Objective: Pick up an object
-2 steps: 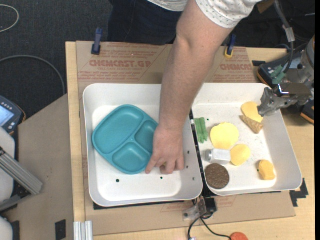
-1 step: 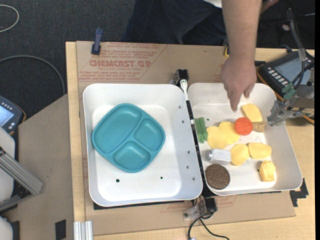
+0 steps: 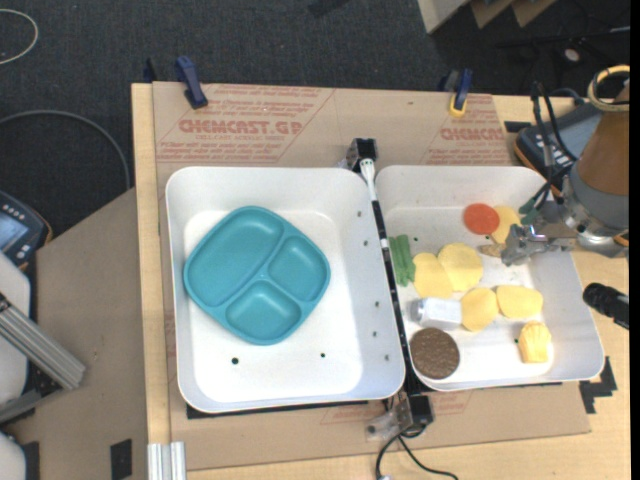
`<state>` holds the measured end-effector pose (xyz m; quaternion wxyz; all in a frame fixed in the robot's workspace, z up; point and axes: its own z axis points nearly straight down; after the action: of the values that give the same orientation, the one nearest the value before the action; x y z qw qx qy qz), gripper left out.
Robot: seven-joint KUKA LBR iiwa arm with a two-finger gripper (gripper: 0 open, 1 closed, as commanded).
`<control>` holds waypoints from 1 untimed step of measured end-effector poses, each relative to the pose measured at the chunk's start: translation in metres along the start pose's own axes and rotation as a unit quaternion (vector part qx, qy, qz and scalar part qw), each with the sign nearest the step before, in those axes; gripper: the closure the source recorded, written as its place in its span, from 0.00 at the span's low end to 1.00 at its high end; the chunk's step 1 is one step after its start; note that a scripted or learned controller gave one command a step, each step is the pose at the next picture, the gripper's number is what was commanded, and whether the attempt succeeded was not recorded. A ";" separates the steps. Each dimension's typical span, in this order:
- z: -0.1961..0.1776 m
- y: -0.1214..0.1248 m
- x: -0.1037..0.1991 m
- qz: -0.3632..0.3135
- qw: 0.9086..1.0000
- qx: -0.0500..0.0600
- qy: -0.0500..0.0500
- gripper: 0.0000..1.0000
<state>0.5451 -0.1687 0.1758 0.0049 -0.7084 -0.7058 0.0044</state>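
Camera view, read from its left: the left bin (image 3: 190, 298) holds a teal divided plate (image 3: 257, 273), lying flat with its long axis on a diagonal from upper left to lower right. Across the divider, the right bin (image 3: 590, 353) carries the pickable clutter: a green piece (image 3: 401, 259) lying lengthwise along the bin's left wall, several yellow pieces (image 3: 461, 265) bunched mid-bin, a brown round disc (image 3: 435, 352) near the front, and an orange-red round piece (image 3: 481, 218) toward the back. Just right of that piece the gripper (image 3: 520, 240) hangs low over the bin; how far its claw is spread I cannot tell, and nothing shows between its tips. I judge this the approach step: next it must settle over one piece, likely the orange-red one or a nearby yellow one, descend and close.
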 end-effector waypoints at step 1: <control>-0.081 0.023 -0.059 0.000 1.000 -0.012 -0.004 1.00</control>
<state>0.5689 -0.2283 0.2563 -0.0065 -0.7086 -0.7056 -0.0010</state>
